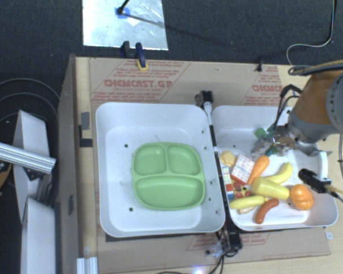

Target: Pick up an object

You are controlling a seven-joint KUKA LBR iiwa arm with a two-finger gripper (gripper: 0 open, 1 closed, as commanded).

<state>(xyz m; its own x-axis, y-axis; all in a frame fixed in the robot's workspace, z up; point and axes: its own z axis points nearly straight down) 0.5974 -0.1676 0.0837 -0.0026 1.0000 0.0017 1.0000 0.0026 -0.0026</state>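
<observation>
My gripper (264, 147) hangs low over the back of the right bin (240, 121), just above the pile of toy food. An orange carrot (259, 169) lies right below it, tilted toward it. Beside the carrot are a yellow banana (280, 173), a yellow block-shaped piece (270, 188), an orange pumpkin-like fruit (300, 197), a red sausage (266, 209) and a small white and red box (242, 167). A small green bit (260, 133) shows at the gripper's left side.
The left bin (111, 153) holds a green divided plate (168, 174). A black divider (213, 147) runs between the bins. The grey arm with its orange band (317, 99) enters from the right. A black part (311, 181) sticks out over the right bin's edge.
</observation>
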